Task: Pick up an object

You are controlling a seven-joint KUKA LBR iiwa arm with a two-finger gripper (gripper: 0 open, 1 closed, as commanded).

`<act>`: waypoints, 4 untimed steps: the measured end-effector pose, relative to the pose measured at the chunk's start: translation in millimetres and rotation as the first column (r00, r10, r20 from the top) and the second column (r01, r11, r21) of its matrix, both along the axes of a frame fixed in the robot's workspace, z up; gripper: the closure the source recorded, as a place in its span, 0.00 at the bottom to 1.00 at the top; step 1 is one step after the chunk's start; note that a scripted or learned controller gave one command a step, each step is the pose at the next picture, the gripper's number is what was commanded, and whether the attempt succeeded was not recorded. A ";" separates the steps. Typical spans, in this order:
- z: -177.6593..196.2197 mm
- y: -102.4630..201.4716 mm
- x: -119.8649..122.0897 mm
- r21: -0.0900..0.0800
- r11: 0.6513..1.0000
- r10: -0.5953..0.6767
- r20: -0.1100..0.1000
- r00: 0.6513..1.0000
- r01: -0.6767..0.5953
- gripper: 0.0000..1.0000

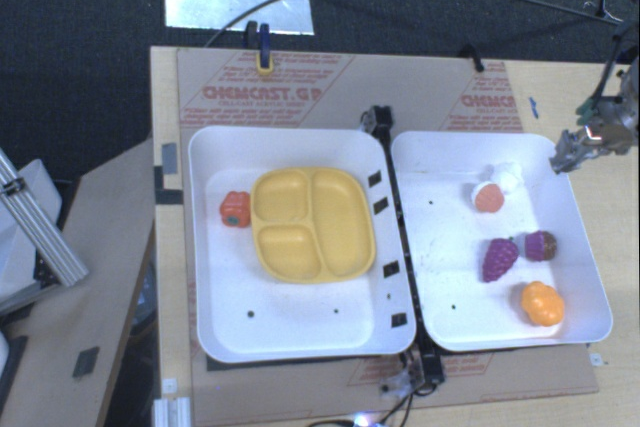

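While apart from fingers, peach toy.

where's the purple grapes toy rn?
The purple grapes toy lies in the right bin, right-of-centre, touching or nearly touching a small dark-purple toy on its right, with the orange toy below and a pink-and-white toy above.

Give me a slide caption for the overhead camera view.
Gripper at right bin's far edge; toy foods inside.
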State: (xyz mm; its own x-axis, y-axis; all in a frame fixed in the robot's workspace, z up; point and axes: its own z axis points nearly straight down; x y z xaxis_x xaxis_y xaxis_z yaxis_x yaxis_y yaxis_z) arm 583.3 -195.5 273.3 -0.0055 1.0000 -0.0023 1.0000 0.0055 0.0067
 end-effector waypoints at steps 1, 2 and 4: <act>-6.4 44.2 -2.3 0.003 1.000 0.003 -0.005 1.000 -0.003 1.00; -2.9 98.5 1.2 0.003 1.000 0.004 -0.004 1.000 -0.004 1.00; -9.3 195.4 10.1 0.004 1.000 0.004 -0.005 1.000 -0.004 1.00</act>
State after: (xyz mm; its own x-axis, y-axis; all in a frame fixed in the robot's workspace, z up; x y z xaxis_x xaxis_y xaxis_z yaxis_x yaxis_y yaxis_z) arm 593.3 -0.1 264.0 -0.0097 1.0000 0.0012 1.0000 0.0097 0.0022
